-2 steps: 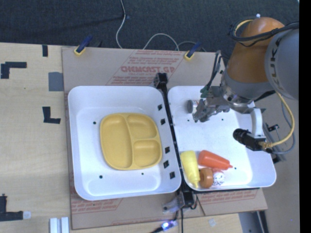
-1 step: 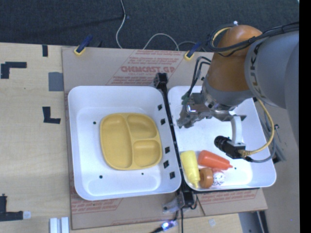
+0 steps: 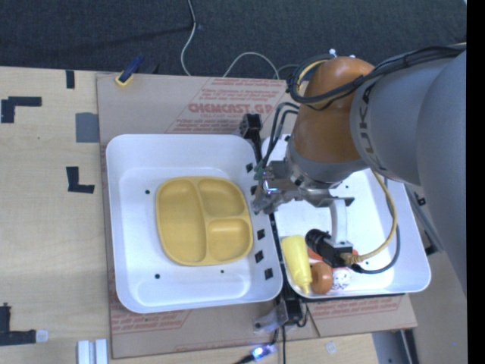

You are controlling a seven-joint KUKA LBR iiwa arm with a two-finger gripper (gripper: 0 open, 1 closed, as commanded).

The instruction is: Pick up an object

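Aim is counting for most in this step, since the candidates are crowding together at one end. The grey arm (image 3: 424, 120) is reaching in over the right bin (image 3: 415, 277), and its gripper (image 3: 305, 194) is sitting beneath the orange-banded wrist, near the wall shared with the left bin (image 3: 121, 203). The wrist is hiding it, so I cannot tell whether it is spread or closed, and nothing is showing as held. A yellow banana-like piece (image 3: 297, 260) is lying along that shared wall at the right bin's lower end. An orange-brown rounded item (image 3: 321, 279) is touching it, and a small white item with red marks (image 3: 341, 280) is sitting just beside that. A yellow divided plate (image 3: 203, 220) is lying flat in the left bin. The yellow piece is looking like the best target. Coming down over its middle, closing across its narrow width and staying off the wall and its neighbour is probably giving the surest hold.
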